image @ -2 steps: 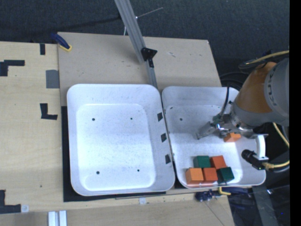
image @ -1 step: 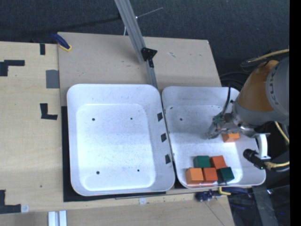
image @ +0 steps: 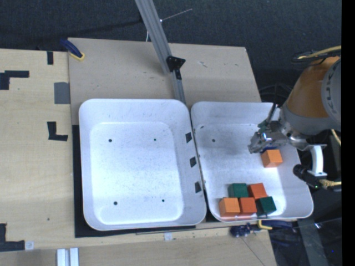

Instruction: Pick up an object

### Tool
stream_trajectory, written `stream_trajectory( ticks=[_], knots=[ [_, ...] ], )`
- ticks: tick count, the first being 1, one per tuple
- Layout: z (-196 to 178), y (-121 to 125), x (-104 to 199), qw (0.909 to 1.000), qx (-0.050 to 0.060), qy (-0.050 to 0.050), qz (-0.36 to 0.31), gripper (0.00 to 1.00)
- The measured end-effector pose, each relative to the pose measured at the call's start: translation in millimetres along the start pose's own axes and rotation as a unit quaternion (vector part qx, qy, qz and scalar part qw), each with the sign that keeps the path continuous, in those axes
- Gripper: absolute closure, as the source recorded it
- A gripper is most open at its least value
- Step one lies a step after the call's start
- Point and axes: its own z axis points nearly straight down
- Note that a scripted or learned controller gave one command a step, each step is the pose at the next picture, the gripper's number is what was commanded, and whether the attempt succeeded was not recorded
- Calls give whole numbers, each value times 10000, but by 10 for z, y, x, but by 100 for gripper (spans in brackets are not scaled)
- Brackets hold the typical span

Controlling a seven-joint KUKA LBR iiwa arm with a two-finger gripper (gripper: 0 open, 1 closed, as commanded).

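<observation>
cam: 1 fixed, overhead | slanted down, mid-range | both bins [image: 191,121] in frame; arm [image: 313,98] from right

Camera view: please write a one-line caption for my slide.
Gripper poised in the right bin beside an orange block, with five more blocks clustered near its front edge.

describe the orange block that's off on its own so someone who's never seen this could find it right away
Start at the right-hand bin of the two white bins. Near its right wall, just below the gripper, lies an orange block. Unlike the other orange blocks, packed with green ones in a cluster at the bin's front edge, it lies alone.
</observation>
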Motion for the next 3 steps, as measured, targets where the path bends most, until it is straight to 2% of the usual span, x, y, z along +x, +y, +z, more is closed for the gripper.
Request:
stream_trajectory(
  ticks=[2,3],
  knots=[
    [-1002,69,85,10000,-8,-5,1,100],
    [-953,106,674,10000,20,8,-21,100]
  ],
)
